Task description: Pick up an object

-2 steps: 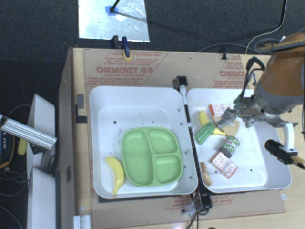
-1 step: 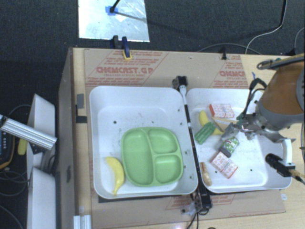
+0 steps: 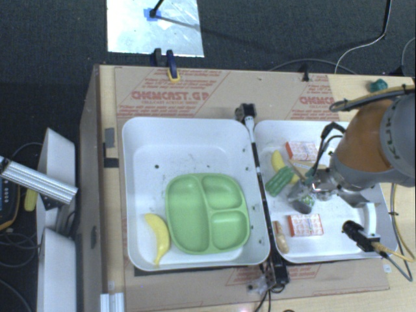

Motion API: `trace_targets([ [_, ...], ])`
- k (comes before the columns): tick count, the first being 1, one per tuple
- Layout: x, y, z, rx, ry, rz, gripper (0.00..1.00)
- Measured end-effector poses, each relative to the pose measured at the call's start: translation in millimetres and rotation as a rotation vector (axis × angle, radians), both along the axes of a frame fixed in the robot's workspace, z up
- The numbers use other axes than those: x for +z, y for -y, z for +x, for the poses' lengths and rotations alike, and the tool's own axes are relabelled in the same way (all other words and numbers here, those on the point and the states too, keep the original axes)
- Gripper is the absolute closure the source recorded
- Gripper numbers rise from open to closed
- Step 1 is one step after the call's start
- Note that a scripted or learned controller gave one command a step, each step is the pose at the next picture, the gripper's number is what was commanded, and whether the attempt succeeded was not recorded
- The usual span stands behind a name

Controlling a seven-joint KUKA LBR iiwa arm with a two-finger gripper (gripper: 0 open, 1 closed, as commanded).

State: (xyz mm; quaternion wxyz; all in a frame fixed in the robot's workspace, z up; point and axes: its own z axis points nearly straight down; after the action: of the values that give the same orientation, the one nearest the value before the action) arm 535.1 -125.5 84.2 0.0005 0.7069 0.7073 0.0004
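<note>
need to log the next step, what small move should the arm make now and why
Probably a short descent. The gripper sits low in the right bin, over a small grey-green object beside the green block. Nothing visibly sits between its fingers, so lowering a little before closing seems the likeliest step.

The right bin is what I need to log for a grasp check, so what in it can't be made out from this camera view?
- Pincer: blurred, in the right bin; whether it grips anything cannot be told.
- Grey object under it: too blurred to identify.
- Green object: its right end is hidden by the pincer.
- Two red-and-white packets: print too small to read.
- Arm: hides the bin's far right side.
</note>
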Motion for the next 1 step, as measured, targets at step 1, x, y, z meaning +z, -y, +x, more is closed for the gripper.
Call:
trace_targets([
  [1, 11.6, 0.3, 1.6, 0.001, 0.005, -0.001, 1.00],
])
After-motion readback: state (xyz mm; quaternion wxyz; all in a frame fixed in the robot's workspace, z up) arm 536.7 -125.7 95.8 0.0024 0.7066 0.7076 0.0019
